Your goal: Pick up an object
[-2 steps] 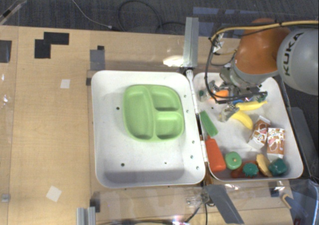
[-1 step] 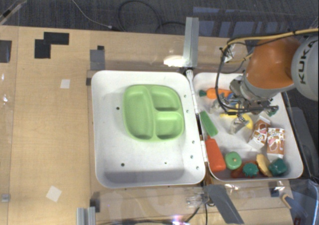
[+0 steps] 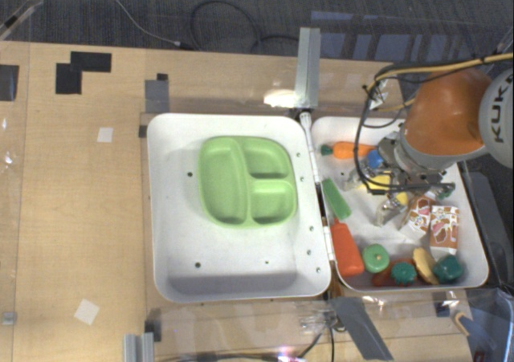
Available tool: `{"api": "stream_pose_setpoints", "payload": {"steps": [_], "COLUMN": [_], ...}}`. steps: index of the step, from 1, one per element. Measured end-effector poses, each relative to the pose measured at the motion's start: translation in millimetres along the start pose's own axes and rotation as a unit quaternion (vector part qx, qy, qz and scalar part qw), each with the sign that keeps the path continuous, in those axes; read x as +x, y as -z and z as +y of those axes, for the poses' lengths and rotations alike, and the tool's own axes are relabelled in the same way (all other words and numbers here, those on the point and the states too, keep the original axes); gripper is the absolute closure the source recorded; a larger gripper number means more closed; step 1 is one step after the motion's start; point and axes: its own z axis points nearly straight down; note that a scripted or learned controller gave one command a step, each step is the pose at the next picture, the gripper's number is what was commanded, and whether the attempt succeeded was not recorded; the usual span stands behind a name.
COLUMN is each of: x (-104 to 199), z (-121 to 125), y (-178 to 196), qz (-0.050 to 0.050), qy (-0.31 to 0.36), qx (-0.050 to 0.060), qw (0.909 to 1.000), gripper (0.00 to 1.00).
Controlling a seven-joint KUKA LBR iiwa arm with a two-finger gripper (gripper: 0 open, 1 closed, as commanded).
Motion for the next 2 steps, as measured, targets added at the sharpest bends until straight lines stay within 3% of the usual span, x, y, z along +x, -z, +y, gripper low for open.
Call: {"api": "stream_pose_setpoints", "payload": {"steps": [1,2], "x": [-6.0,-5.7], "z": [-1.1,-0.9], "y": [15.4,14.9], "qz": [-0.008,-0.007], "qy": [0.002,0.002], "qx": [0.004,0.004], "qw": [1.0000,1.0000], "gripper": [1.00,0.00]}}
